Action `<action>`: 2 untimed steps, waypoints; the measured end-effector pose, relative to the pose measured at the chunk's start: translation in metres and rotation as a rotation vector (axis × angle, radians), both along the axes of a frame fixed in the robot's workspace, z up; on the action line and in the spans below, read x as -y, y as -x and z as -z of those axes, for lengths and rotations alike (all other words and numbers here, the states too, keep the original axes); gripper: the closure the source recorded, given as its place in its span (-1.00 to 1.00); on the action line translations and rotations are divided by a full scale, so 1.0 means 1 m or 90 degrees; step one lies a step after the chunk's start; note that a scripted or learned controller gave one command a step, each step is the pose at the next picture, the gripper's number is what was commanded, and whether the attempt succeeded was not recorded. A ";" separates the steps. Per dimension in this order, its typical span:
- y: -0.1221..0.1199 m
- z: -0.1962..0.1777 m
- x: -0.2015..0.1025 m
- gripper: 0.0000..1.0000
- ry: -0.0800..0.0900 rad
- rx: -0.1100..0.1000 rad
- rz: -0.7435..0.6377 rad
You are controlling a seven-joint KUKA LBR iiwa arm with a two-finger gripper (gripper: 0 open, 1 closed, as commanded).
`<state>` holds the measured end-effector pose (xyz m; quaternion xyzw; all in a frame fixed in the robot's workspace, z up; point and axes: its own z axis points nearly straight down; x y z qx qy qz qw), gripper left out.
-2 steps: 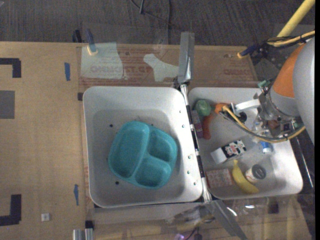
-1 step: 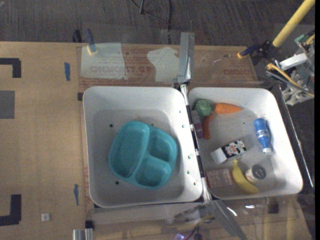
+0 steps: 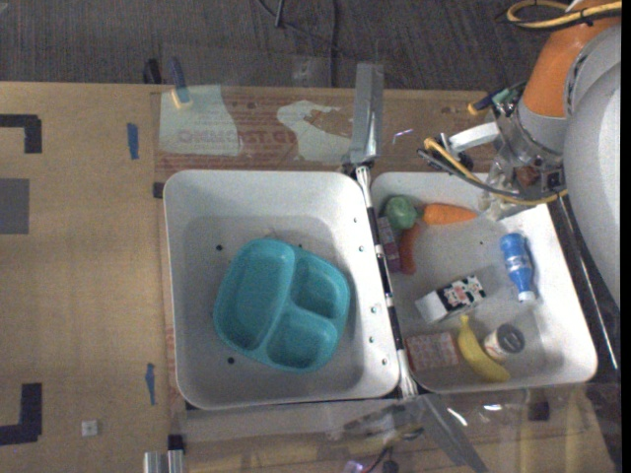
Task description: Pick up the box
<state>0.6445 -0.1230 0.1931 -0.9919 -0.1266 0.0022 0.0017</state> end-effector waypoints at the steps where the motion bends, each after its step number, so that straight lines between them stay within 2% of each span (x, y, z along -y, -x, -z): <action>1: 0.016 -0.036 -0.017 1.00 0.000 0.001 -0.201; 2: 0.030 0.009 -0.099 1.00 0.000 0.000 -0.156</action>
